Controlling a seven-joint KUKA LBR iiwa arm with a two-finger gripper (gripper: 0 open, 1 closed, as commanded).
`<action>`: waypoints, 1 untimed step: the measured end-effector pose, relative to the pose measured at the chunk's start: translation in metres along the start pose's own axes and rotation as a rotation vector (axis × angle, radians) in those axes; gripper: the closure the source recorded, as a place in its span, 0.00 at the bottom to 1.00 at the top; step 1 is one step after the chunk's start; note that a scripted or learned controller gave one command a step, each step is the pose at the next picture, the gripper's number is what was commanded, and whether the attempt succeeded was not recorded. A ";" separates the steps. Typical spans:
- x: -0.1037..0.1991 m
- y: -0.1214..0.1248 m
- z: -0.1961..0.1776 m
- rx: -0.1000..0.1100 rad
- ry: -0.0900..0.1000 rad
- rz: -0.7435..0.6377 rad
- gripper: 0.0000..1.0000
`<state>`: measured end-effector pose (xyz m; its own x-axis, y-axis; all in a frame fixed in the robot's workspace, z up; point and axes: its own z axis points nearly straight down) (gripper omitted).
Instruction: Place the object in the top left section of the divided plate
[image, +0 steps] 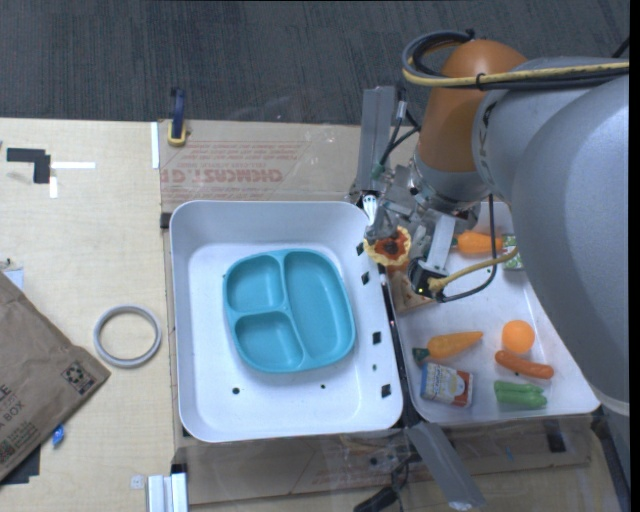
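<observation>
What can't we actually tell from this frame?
- Gripper: its finger state, hidden by the wrist and by a small red-yellow item that may be held.
- That item: too small and blurred to identify.
- Right bin: its far right side, covered by the arm.
- Carrot near the wrist: partly behind the cable.
- Small packet: label too small to read.

A dark grey floor lies behind a light wood bench. Brown cardboard sits on it.
</observation>
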<state>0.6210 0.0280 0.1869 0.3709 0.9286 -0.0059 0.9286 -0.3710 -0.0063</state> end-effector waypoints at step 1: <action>0.046 -0.065 0.000 0.002 -0.001 0.100 1.00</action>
<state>0.5777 0.0948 0.1869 0.4617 0.8870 -0.0076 0.8870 -0.4618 -0.0073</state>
